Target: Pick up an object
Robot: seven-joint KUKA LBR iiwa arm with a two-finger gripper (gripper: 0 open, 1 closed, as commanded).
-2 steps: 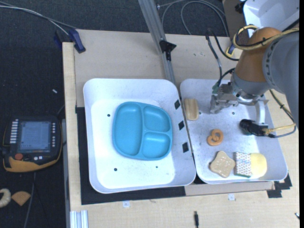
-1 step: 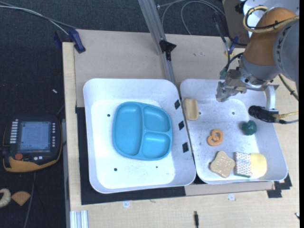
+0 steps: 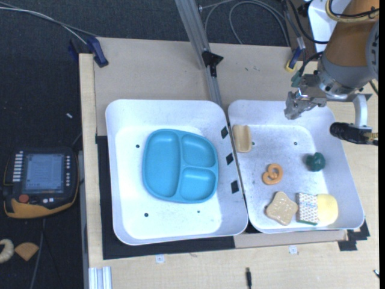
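While the arm (image 3: 352, 35) reaches in from the right, its gripper (image 3: 296, 108) hangs over the far rim of the right bin (image 3: 337, 161), above bare bin floor and clear of every object; nothing sits between the fingers, and their spread cannot be told at this angle. Candidate objects all lie in the right bin: a tan block (image 3: 242, 138) against the left wall, an orange pretzel (image 3: 272, 174) near the centre, a dark green ball (image 3: 314, 161) toward the right, and along the near edge a cracker (image 3: 281, 208), a patterned sponge (image 3: 308, 209) and a yellow disc (image 3: 326, 207), the last two touching. A blue divided plate (image 3: 179, 165) occupies the left bin (image 3: 120, 161).
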